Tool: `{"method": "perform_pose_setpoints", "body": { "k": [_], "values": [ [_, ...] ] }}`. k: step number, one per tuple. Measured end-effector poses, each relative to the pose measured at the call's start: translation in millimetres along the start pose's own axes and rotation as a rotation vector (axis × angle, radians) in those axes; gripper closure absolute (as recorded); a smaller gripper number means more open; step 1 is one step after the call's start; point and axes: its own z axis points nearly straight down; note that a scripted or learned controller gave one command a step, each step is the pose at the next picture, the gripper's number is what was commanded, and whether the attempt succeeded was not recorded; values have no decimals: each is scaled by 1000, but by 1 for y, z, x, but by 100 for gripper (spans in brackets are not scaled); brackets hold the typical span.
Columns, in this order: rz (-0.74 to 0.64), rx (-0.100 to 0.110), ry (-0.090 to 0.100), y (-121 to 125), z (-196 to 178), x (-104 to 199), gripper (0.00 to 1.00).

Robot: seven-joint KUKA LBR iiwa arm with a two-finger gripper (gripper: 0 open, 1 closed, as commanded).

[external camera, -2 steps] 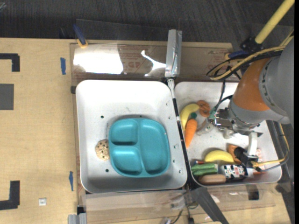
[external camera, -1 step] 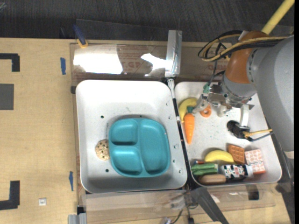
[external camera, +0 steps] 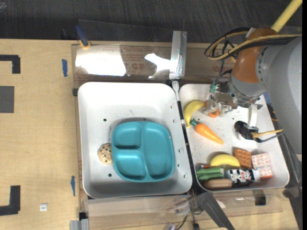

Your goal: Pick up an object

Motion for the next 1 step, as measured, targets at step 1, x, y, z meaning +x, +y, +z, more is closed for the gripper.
{"method": "perform_pose_setpoints", "body": {
  "k": [1],
  "values": [
    [44, -2, 6, 15, -91, 98, 100]
  ]
}}
